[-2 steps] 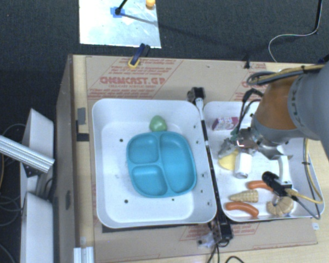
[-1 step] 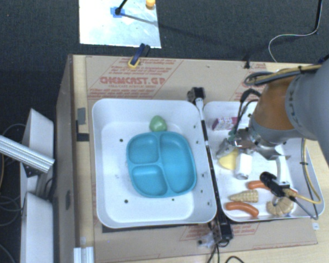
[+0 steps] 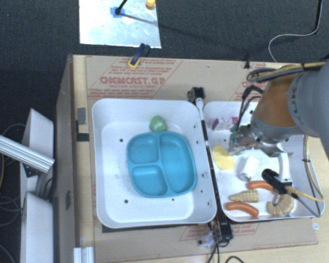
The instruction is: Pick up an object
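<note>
The arm (image 3: 296,106) is reaching in from 3 o'clock, grey and bulky with that orange band, and it's hanging its claw (image 3: 240,142) low over the right bin (image 3: 230,181), around the bin's 10 o'clock. I'm reading this as the approach step. Nothing is sitting in the claw that I can see, and I honestly can't tell whether it's released or clenched because the wrist is hiding too much. The left bin (image 3: 107,163) is looking like smooth white plastic, shallow with rounded corners. It's carrying a glossy blue plate (image 3: 160,163) with three compartments, and a small green blob (image 3: 158,124) is sitting just beside the plate's rim at 12 o'clock. All the likelier pickings are lying in the right bin. At the claw's 7 o'clock a yellow piece (image 3: 223,159) is lying flat against the bin's 9 o'clock wall, rounded and soft-looking, and I'm guessing that's the target. The next move is calling for a small shift toward 7 o'clock and a straight drop, steering clear of that wall. A white chunk (image 3: 247,166) is sitting near the claw's 5 o'clock. Down by the bin's 6 o'clock a smooth orange sausage (image 3: 242,208), a ridged tan piece (image 3: 244,196) and a lumpy beige thing (image 3: 279,205) are crowding together.
</note>
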